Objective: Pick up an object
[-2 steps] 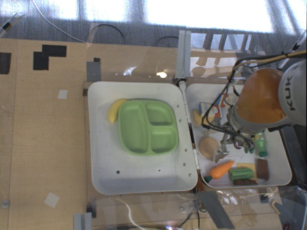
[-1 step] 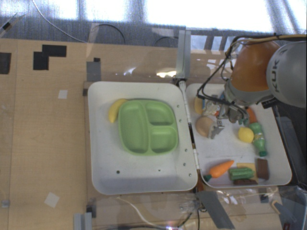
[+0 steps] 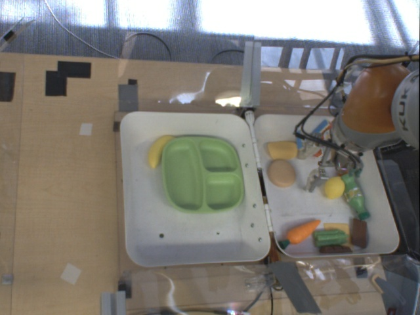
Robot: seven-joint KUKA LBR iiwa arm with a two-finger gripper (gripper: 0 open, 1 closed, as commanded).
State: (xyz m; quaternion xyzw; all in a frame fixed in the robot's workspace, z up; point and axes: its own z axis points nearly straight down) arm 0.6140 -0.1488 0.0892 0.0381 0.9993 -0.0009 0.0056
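Nearest you, tapered orange carrot (image 3: 302,231) by a brown block (image 3: 358,232) in the right bin (image 3: 387,238), round yellow lemon (image 3: 334,188) just beside your tool (image 3: 317,178), its spread unreadable, glossy green tray (image 3: 201,173) left, grained wooden desk (image 3: 59,195) beyond.

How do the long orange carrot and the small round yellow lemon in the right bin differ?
The long orange carrot is tapered and lies tilted near the right white bin's front edge; the small round yellow lemon is ball-shaped and sits further back, just below the gripper. The carrot touches a green block; the lemon touches a green bottle. Both are toy foods.
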